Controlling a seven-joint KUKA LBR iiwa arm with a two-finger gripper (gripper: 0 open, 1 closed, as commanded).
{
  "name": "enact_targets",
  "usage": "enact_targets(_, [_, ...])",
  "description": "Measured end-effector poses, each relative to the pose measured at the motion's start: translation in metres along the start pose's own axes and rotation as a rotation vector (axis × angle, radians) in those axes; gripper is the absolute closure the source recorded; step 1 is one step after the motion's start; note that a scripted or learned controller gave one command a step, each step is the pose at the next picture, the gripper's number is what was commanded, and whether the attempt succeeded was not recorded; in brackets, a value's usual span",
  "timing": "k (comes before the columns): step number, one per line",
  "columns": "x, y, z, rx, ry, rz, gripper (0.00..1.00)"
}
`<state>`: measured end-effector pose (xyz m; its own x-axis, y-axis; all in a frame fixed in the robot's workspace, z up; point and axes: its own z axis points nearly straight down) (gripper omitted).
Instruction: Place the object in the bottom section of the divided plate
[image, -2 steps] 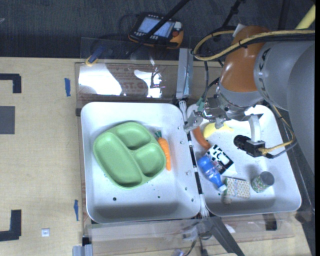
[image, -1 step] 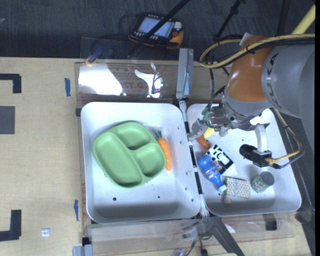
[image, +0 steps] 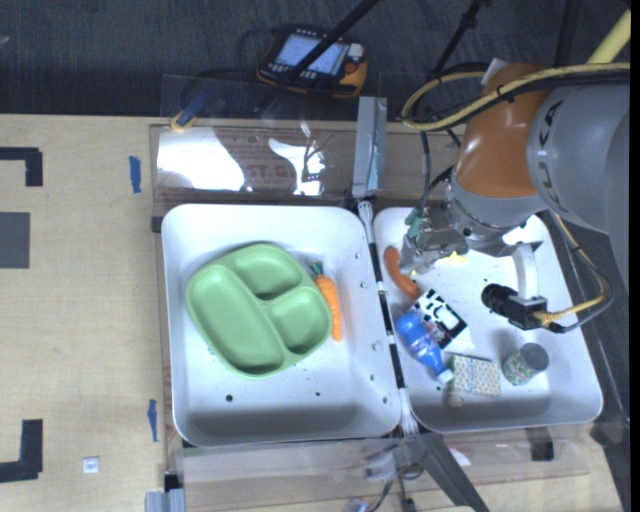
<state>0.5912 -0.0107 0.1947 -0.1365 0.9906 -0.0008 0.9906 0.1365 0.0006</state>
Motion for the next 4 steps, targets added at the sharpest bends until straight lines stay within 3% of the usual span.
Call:
enact_targets(1, [0.000, 0.000, 0.000, 0.000, 0.000, 0.000, 0.00])
enact_targets(2, [0.000, 0.001, -0.010, -0.003, -0.001, -0.001, 1.00])
enact_targets(3, [-0.047, -0.014, 0.010, 0.002, 0.001, 0.033, 1.00])
enact_targets(4, [-0.016, 0.034, -0.077, 0.000, 0.000, 0.389, 1.00])
